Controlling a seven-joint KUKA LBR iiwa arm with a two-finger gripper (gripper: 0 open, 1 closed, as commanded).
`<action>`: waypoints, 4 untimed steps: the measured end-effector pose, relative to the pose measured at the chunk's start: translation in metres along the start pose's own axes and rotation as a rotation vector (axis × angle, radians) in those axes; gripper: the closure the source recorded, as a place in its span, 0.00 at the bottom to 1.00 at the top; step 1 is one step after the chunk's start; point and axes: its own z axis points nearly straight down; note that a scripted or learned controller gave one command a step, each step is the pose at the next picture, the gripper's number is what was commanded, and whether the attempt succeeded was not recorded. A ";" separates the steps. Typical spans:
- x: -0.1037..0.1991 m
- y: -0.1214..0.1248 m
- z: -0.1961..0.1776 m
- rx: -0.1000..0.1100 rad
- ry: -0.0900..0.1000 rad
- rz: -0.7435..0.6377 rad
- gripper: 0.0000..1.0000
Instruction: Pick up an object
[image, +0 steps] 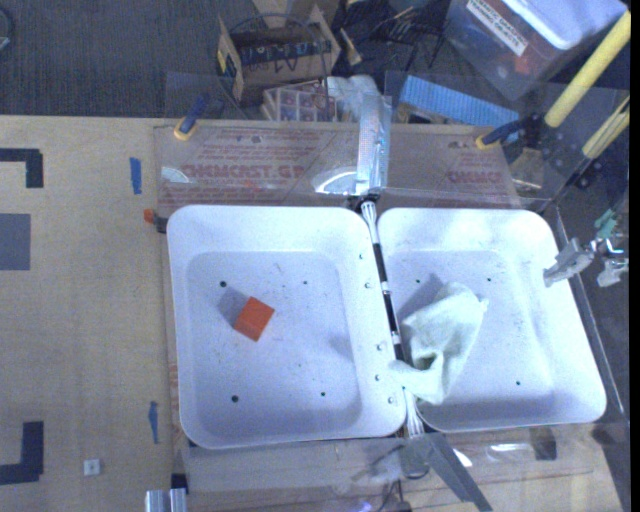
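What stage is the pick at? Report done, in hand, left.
Done: nothing yet; the orange block lies on the floor of the left bin and the pale cloth lies crumpled in the right bin, draped onto the divider. In hand: nothing visibly gripped. Left: the approach, grasp and lift.

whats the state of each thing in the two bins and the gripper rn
orange block: lying loose on the left bin's floor, tilted askew, untouched
pale cloth: crumpled in the right bin, one end draped over the divider
left bin: holds the block
right bin: holds the cloth
gripper: at the right bin's right rim, holding nothing
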 end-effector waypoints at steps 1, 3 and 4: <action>0.044 -0.041 0.105 -0.001 0.000 -0.302 0.00; 0.104 0.016 0.167 -0.004 -0.002 -0.515 0.00; 0.102 0.017 0.157 -0.008 -0.004 -0.511 1.00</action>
